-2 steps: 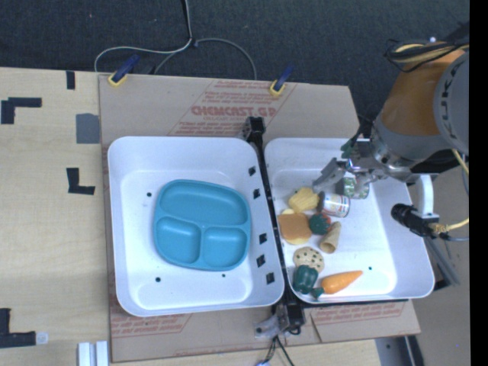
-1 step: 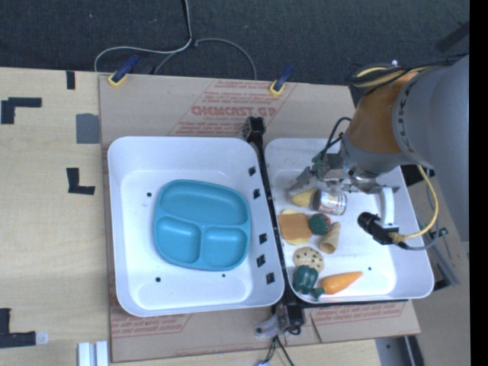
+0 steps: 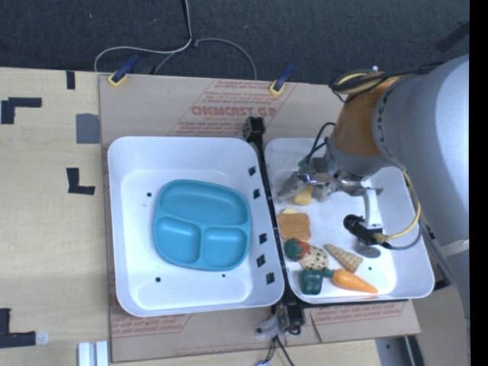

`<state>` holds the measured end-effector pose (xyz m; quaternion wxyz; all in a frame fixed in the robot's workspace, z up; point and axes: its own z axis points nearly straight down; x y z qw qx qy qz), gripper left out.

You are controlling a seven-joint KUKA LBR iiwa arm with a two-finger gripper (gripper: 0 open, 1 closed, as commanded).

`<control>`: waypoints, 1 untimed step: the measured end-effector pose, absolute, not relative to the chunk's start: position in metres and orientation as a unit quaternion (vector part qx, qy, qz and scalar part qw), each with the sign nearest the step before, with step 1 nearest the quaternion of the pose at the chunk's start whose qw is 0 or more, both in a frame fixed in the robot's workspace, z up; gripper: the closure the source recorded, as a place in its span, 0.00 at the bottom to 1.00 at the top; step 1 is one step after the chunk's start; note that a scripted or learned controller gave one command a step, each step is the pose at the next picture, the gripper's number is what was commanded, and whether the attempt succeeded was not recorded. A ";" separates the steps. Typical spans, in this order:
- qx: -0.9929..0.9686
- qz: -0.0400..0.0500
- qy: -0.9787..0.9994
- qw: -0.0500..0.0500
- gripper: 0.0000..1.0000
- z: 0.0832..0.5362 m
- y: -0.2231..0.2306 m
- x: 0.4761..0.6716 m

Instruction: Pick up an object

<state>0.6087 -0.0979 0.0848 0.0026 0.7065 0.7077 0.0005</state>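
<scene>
Hovering low in the right bin point(image 3: 404, 204), the pincer point(image 3: 299, 183) seems spread beside a yellow piece point(image 3: 303, 197).

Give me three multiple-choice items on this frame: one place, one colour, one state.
1. Where is the plate?
A. left bin
B. right bin
C. on the cardboard

2. What colour is the carrot?
A. blue
B. orange
C. white

3. How does the plate sit?
A. flat, compartments up
B. upside down
C. on edge against the wall

Key: 1 A, it lies inside the left bin. 2 B, it shows orange in the right bin. 3 A, its three compartments face the camera.
</scene>
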 end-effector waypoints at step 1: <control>0.707 0.001 0.707 0.003 1.00 0.096 -0.098 0.608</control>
